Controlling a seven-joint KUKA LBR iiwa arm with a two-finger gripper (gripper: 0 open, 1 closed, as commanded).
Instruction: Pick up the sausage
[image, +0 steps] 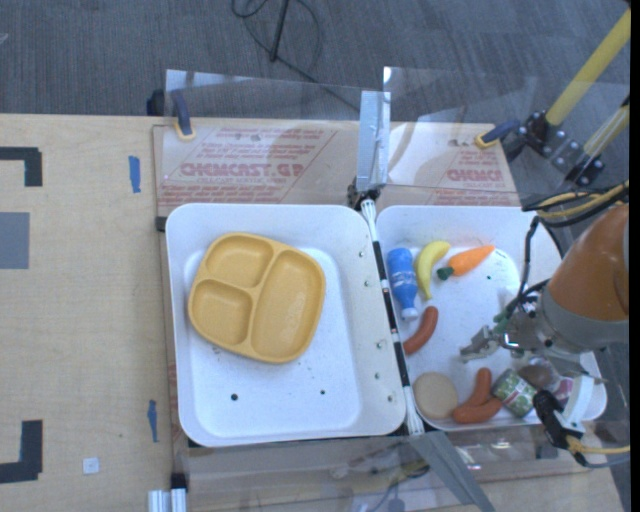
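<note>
A reddish-brown sausage (421, 329) lies at a slant in the right bin (455, 225), close to its left wall and just below the blue bottle. Two more orange-red sausages (478, 398) lie together near that bin's front edge. My gripper (487, 341) hangs over the right bin between these, to the right of the single sausage and just above the pair. Nothing shows between it and either sausage. The arm's orange band (598, 278) is at the right.
The right bin also holds a blue bottle (402, 279), a banana (431, 264), a carrot (468, 261), a round tan disc (436, 395) and a green can (515, 393). In the left bin (200, 400) sits a yellow divided plate (257, 296).
</note>
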